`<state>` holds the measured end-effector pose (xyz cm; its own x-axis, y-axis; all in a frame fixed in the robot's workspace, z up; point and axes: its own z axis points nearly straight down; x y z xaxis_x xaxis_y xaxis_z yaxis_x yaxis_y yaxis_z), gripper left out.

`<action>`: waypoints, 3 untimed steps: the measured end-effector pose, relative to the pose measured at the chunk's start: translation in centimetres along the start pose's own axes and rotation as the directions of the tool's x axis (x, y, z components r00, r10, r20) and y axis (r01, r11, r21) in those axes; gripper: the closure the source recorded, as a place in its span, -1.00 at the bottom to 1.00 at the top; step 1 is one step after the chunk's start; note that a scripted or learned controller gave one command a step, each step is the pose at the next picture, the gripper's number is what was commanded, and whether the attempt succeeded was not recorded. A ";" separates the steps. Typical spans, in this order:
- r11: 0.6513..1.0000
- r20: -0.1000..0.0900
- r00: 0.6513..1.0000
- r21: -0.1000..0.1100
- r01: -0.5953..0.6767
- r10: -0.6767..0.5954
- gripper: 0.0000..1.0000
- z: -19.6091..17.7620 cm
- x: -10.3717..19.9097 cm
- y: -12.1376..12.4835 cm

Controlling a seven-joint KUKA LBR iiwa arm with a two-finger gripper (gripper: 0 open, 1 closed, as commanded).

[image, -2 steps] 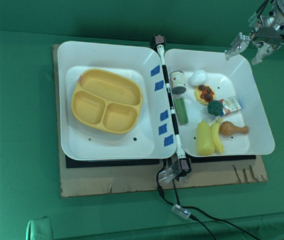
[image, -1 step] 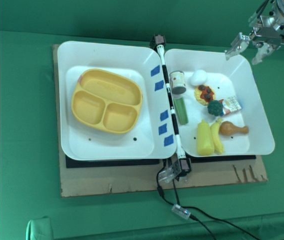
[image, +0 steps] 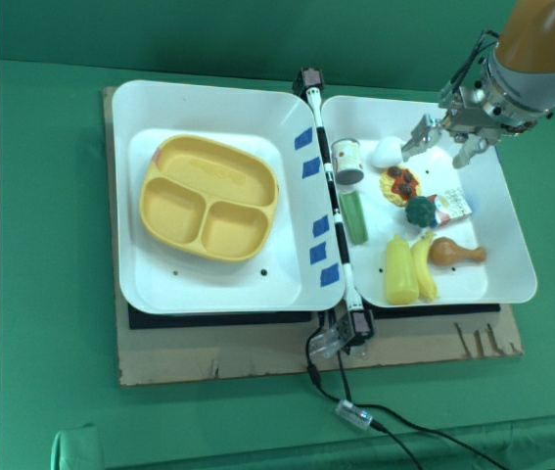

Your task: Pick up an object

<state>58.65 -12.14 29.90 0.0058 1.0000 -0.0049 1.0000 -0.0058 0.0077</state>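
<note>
Camera view: gripper [image: 446,142] hangs over right bin [image: 512,253], far end, fingers spread wide, nothing between them. Nearest object: white egg [image: 387,151], just left of gripper, slightly nearer camera. Pizza slice [image: 399,184], broccoli [image: 420,211], carton [image: 451,206] lie below-left. Yellow tray [image: 208,199] sits in left bin.

Surface [image: 52,213]: green cloth, evenly lit.
Underlay: brown cardboard sheet [image: 208,360].
Backdrop: green wall [image: 208,13].
Foreground: black cable [image: 404,434].
</note>
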 end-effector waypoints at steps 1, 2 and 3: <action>1.000 0.004 1.000 -0.020 0.001 -0.001 -1.00 10.8 0.6 0.5; 0.999 0.010 1.000 -0.035 -0.006 0.007 1.00 9.2 0.2 0.8; 0.999 0.010 1.000 -0.035 -0.006 0.007 -1.00 9.2 0.3 0.8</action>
<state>59.53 -11.94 20.72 0.0127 0.9998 -0.0146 0.9990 -0.0121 0.0423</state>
